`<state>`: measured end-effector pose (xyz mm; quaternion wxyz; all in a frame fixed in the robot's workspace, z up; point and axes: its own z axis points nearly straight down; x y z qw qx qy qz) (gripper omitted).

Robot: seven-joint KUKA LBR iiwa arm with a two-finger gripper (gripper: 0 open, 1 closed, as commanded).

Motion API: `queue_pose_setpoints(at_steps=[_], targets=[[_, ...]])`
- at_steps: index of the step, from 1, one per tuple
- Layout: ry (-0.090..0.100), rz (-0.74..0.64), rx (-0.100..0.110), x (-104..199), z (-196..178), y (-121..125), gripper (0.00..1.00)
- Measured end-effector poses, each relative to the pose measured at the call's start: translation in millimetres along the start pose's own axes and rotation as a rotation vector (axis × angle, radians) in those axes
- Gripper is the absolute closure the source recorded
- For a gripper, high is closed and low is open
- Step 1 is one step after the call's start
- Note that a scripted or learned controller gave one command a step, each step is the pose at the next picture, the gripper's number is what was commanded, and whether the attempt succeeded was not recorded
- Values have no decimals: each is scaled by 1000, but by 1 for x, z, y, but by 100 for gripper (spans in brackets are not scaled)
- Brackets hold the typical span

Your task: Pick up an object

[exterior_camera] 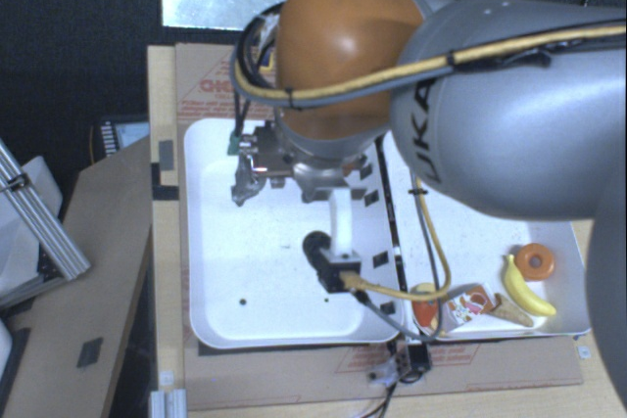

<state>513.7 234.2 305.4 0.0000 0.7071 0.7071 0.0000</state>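
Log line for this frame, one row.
gripper: over left bin | banana, orange ring, packet: right bin corner | pick: not yet done

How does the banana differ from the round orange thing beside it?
The banana is yellow, the round orange thing orange with a dark centre. The banana is long and curved, the round orange thing compact and circular. Both lie in the right-hand bin.

Most of the shallow white right-hand bin (480,250) is hidden by the grey metal arm (509,113), the far edge of the white left-hand bin (245,255) by its glossy orange band (343,44). A small red object (424,312) in the right-hand bin's near-left corner cannot be identified.
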Motion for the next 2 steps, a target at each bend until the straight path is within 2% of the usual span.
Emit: queue_pose_setpoints(at_steps=[1, 2], targets=[[-4, 3, 8, -42, 89, -29, 0], [1, 0, -3, -35, 89, 8, 0]])
